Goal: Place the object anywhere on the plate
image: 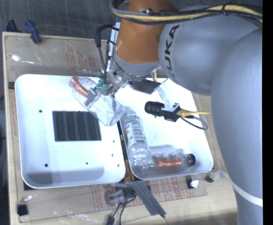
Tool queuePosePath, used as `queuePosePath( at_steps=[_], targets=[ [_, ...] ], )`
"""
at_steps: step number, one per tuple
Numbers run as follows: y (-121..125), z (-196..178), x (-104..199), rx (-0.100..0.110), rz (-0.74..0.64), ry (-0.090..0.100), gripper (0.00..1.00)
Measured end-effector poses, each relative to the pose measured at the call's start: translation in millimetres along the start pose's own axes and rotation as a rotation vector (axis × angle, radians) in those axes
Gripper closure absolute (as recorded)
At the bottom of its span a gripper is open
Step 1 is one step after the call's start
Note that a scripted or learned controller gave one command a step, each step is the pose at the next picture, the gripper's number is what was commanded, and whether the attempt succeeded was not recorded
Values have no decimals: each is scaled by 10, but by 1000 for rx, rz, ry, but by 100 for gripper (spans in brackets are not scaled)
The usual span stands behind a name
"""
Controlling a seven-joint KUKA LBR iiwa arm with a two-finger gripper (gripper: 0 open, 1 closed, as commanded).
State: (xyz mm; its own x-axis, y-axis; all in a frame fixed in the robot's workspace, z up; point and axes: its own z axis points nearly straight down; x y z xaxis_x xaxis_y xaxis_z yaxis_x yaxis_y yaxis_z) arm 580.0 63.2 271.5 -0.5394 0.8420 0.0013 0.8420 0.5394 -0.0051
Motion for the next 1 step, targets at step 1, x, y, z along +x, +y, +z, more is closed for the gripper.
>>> queuePosePath(
  at_steps=[1],
  targets=[
    [-103, 268, -448, 1, -183, 1, 100]
  ],
)
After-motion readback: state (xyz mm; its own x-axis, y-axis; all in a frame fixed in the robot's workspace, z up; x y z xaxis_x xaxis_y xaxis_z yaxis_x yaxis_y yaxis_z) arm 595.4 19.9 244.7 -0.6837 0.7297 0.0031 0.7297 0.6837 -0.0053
